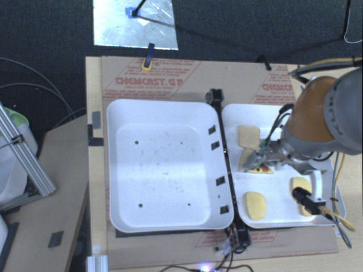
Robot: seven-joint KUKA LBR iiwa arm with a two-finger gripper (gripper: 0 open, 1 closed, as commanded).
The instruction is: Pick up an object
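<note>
A small yellow-and-red object (262,169) lies in the right bin (266,113), about midway across its floor, just below a tan square piece (248,136). The gripper (253,161) is down right at it, touching or nearly so; whether it is apart or closed I cannot tell. A yellow oval (255,205) rests nearer the front wall, another yellow piece (300,185) further right.

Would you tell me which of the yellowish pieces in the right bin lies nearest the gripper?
The pale square piece at the bin's far side, just above the gripper; the oval one and the right-hand one lie farther off.
</note>
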